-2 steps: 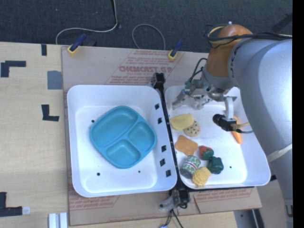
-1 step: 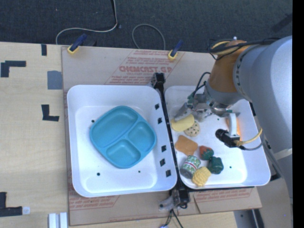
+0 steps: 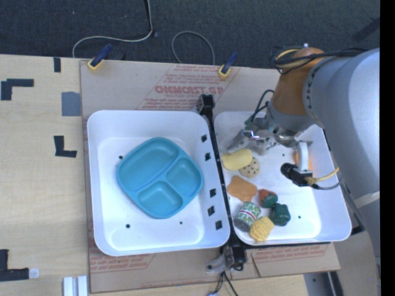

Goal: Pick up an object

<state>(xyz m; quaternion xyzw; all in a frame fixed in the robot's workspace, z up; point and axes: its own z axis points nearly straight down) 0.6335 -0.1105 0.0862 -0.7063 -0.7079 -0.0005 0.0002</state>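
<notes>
My gripper (image 3: 249, 143) hangs over the upper left part of the right bin (image 3: 330, 224), fingers open and nothing between them. Just below it lies a pale yellow piece (image 3: 236, 160), with a beige dotted cookie (image 3: 250, 168) touching its right side. Further toward the front are an orange-brown bread piece (image 3: 241, 189), a red item (image 3: 267, 197), a dark green item (image 3: 280, 214), a small green-and-white can (image 3: 248, 214) and a yellow corn cob (image 3: 261, 229).
The left bin (image 3: 102, 134) holds a blue divided plate (image 3: 160, 176). A black divider with clips (image 3: 212, 165) runs between the bins. The grey arm (image 3: 345, 116) covers the right bin's far right side. Cables (image 3: 148, 23) lie behind the bench.
</notes>
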